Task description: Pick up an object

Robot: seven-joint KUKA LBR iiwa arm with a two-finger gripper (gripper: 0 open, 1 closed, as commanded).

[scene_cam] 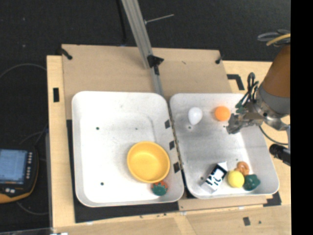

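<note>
My gripper (234,125) hangs over the right bin (195,180), near its upper right part, just right of and below an orange ball (222,113). A white egg-shaped object (195,115) lies to the left of the ball. At the bin's lower right lie a black-and-white box (214,177), a yellow ball (235,179), a small orange-brown piece (242,168) and a dark green object (252,182). The left bin (98,131) holds a yellow bowl (148,161) with a small green and red thing (159,188) beside its lower edge.
A grey metal pole (139,33) slants down from the top to the gap between the bins. A handheld pendant (14,173) lies at the left, off the bench. Cables run by the arm at the right.
</note>
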